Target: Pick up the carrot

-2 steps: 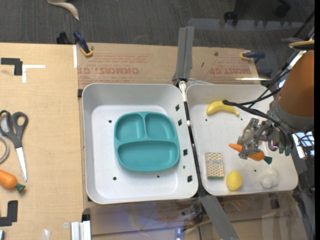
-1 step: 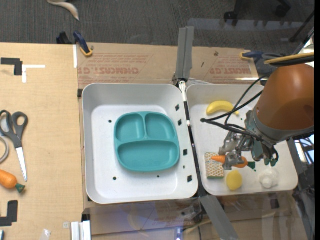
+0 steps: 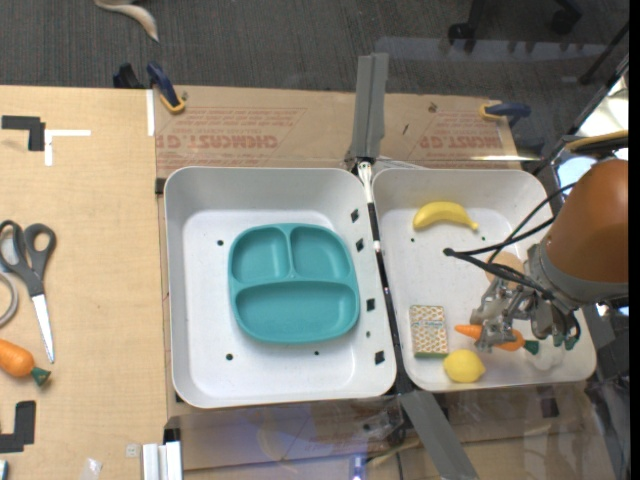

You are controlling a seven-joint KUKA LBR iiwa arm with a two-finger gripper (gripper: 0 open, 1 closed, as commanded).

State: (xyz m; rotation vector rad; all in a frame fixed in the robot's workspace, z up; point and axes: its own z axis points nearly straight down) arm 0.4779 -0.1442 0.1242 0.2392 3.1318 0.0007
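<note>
Hovering over the carrot (image 3: 478,334), jaws (image 3: 497,336) seemingly touching it.

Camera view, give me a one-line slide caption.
Arm's tool low over the carrot in the right bin, beside a lemon and banana.

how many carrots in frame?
2. One carrot lies in the right bin under the gripper, partly covered by it, beside the lemon. A second carrot lies on the bench at far left, below the scissors.

dark grey carpet floor (image 3: 300,13); chair base (image 3: 500,8), perhaps office chair; light wooden benchtop (image 3: 80,268).
</note>
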